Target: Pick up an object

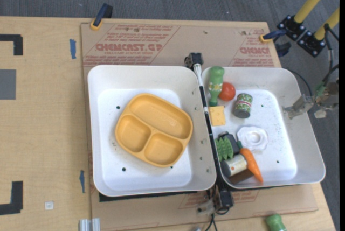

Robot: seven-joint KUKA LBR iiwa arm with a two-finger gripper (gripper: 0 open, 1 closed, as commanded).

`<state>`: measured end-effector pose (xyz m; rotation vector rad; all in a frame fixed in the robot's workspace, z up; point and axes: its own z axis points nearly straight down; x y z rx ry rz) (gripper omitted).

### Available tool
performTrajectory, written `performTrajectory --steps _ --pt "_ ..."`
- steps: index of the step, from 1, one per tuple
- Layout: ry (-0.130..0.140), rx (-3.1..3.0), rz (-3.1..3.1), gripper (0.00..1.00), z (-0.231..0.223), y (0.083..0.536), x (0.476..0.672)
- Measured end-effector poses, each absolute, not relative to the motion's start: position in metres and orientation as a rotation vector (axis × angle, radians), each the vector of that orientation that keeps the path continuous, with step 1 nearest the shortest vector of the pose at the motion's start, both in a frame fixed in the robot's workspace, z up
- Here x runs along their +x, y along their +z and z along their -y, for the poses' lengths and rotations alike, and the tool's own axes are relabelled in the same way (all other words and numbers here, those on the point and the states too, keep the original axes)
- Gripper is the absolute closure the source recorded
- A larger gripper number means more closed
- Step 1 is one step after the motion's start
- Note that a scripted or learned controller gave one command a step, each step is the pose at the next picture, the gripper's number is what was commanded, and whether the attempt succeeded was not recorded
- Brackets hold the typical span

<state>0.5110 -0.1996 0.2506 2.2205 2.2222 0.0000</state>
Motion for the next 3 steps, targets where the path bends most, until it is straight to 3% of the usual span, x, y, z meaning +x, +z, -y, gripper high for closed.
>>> performTrajectory --steps 1,2,3 --pt "0.0 2.072 -2.364 0.0 0.138 0.148 0.538" --pt "0.005 2.029 -2.394 0.0 0.113 0.086 0.614" --pt "0.008 2.026 -2.39 1.0 0.114 0.098 0.616"
